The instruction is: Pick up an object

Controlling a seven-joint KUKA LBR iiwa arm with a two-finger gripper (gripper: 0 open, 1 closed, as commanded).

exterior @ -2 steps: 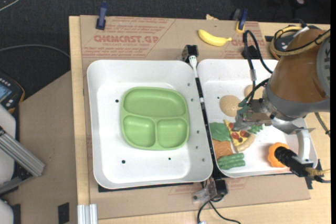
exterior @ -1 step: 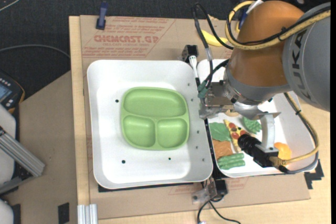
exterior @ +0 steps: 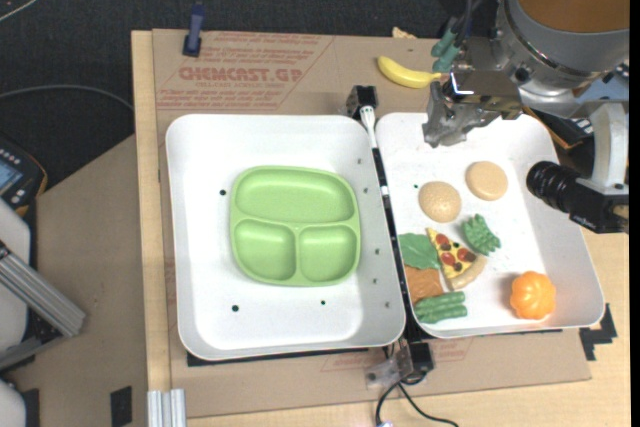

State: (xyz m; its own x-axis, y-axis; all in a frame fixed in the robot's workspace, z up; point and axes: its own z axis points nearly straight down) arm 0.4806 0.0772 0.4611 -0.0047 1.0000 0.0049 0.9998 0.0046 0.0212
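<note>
Looking down, camera view: you have two white bins side by side, left bin (exterior: 190,215) and right bin (exterior: 570,245).
Left bin: green divided tray (exterior: 295,223), nothing else in it.
Right bin: your pick candidates: two tan rounds (exterior: 440,200) and (exterior: 487,179), pizza slice (exterior: 455,257), green leafy piece (exterior: 482,233), green beans (exterior: 441,308), orange pumpkin (exterior: 532,295).
Outside bins: banana (exterior: 405,72) on the cardboard behind the right bin.
Gripper (exterior: 447,127): hangs over the right bin's back corner, apart from every item; nothing between the fingers; can't tell if they are spread or closed.
Stage: judged as pre-grasp, no object chosen yet.
Risk 1: pizza, leaf and beans crowd together, so you may snag two or push one aside.
Risk 2: the rounds look low and flat, so fingers may slide off.
Risk 3: coming down by the bin wall could clip the rim.
</note>
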